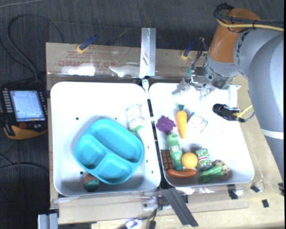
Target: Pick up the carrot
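The grey arm (257, 66) reached in from the right, its gripper (193, 86) spread open over the far edge of the right bin (238, 142), nothing between its fingers. The blue divided plate (109, 149) sat in the left bin (66, 109). The carrot (181, 122) lay in the right bin, near the gripper but apart from it, just right of a purple toy (165, 124).

A blue divided tray (109, 155) is seen tilted in the left bin (62, 128). In the right bin (238, 147), a purple grape bunch (165, 124), an orange ball (189, 160) and a sausage (182, 173) are noted. A handheld pendant (21, 109) is seen left of the tabletop (62, 56).
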Controlling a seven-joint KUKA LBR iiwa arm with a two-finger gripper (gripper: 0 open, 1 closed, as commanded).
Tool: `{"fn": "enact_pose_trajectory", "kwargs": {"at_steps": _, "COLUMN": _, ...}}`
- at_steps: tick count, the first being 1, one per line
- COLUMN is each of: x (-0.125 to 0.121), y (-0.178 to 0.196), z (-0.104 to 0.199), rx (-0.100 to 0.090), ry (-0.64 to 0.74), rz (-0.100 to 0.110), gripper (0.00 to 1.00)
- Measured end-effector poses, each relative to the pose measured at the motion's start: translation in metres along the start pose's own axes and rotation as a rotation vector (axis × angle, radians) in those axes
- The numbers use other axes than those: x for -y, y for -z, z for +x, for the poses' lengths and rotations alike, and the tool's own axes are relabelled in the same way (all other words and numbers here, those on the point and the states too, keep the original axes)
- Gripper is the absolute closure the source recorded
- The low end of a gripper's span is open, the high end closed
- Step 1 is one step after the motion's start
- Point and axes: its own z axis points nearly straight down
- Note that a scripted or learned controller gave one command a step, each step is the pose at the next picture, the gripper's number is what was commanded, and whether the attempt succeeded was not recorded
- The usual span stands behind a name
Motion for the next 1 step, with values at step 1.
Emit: {"fn": "enact_pose_trajectory", "kwargs": {"at_steps": 1, "x": 0.0562, "y": -0.0642, "z": -0.0102, "rx": -0.003, "ry": 0.074, "rz": -0.007, "gripper": 0.00}}
